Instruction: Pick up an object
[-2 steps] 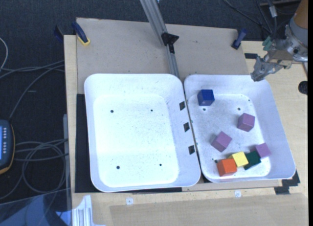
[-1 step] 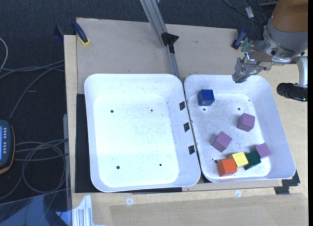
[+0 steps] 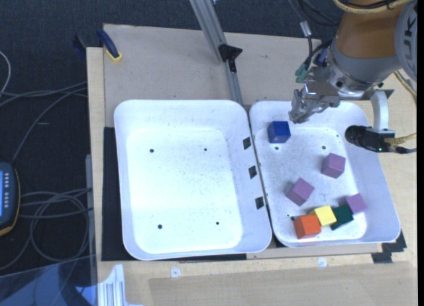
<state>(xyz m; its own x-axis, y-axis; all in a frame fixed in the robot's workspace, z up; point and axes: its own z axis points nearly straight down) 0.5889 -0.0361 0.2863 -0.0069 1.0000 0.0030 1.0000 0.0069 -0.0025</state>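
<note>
The right bin (image 3: 371,165) holds several small blocks. A blue cube (image 3: 279,131) lies near its far left corner. Two purple blocks (image 3: 333,164) (image 3: 300,191) sit in the middle, and a third purple block (image 3: 356,203) lies nearer the front. An orange block (image 3: 307,226), a yellow block (image 3: 324,215) and a green block (image 3: 342,215) cluster at the front edge. My gripper (image 3: 301,112) hangs over the bin's far edge, just right of and above the blue cube, with nothing seen between its fingers.
The left bin (image 3: 132,185) lies beside the right one, with black clips along the shared rim. A slanted metal pole (image 3: 212,26) rises behind the bins. A black cylinder (image 3: 364,137) juts from the arm over the right bin's far right.
</note>
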